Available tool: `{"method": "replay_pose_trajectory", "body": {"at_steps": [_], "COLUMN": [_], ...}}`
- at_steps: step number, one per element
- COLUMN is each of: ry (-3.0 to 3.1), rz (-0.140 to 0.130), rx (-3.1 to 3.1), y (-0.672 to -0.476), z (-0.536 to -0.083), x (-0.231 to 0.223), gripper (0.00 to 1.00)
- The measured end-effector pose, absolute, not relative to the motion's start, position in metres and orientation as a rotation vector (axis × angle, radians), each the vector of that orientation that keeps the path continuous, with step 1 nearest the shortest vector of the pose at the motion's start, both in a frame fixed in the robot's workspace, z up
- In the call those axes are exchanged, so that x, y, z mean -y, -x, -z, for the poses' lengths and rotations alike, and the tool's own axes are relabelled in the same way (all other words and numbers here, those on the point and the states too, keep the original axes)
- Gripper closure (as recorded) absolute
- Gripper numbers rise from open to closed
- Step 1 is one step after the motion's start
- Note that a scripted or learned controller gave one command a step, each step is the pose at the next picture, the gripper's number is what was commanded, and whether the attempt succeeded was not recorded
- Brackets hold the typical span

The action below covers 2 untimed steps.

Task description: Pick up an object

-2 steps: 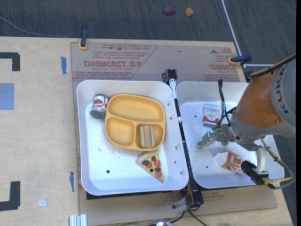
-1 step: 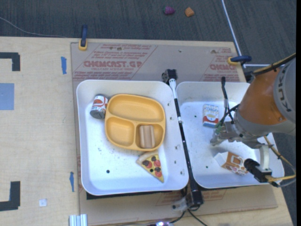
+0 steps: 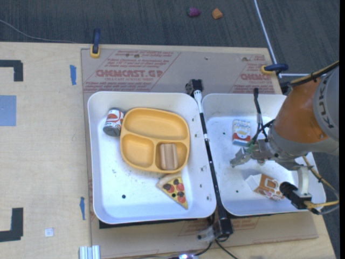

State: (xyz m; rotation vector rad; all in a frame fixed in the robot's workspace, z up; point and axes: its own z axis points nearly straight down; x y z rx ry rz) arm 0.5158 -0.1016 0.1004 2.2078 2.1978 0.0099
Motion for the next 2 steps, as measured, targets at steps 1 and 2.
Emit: {"method": "replay_pose_trajectory", "body": {"at_steps": [1, 2], "ry": [-2.207, -2.203], "rz": [-0.016, -0.015], "rx": [-2.208, -2.194], "y": [-0.485, -0.487], "z": [-0.089, -0.101], "x": [0.093, 0.097], "gripper": [0.00, 1.00]}}
